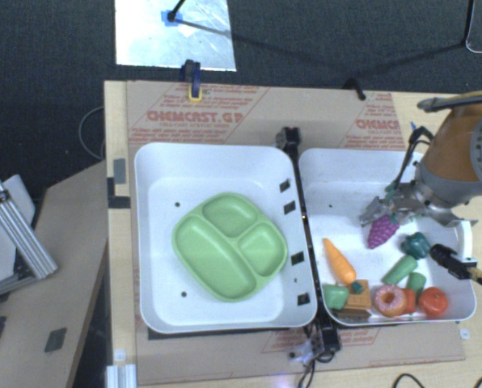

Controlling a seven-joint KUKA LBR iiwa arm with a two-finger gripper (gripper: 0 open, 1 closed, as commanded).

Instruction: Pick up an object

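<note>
Purple toy grape bunch [382, 231] — nearest candidate for the pick — lying on the floor of the right bin [338, 176], roughly mid-bin, directly under the gripper [384, 210]. Gripper positioned low over the upper end of the bunch, reaching in from the right on the grey arm with the orange band [455, 148]. Contact between gripper and bunch: likely, not confirmed. Gripper state: cannot tell, detail too dark and small.

Task progress, as a judgement:
- Approach to a target apparently done, gripper down at the grape bunch.
- Secure grasp not shown — bunch appears to rest on the bin floor, not lifted.
- Remaining: closure on the bunch, lift clear of the bin, confirmation of hold.

Containers and contents:
- Left bin [156, 241]: one green divided plate [229, 247], three compartments, nothing in them, lying near the bin centre.
- Right bin: toy food crowded toward the near edge. Orange carrot [339, 261] lying at a slant just left of centre; green piece [334, 297] at the near left corner, touching a brown block [357, 301]; pink frosted doughnut [387, 300] beside it; red tomato [433, 300] at the near right; green pepper-like pieces [401, 267] between doughnut and grapes; dark teal item [416, 244] just right of the bunch.

Both bins side by side on the bench [225, 111], on lettered brown sheeting.
</note>
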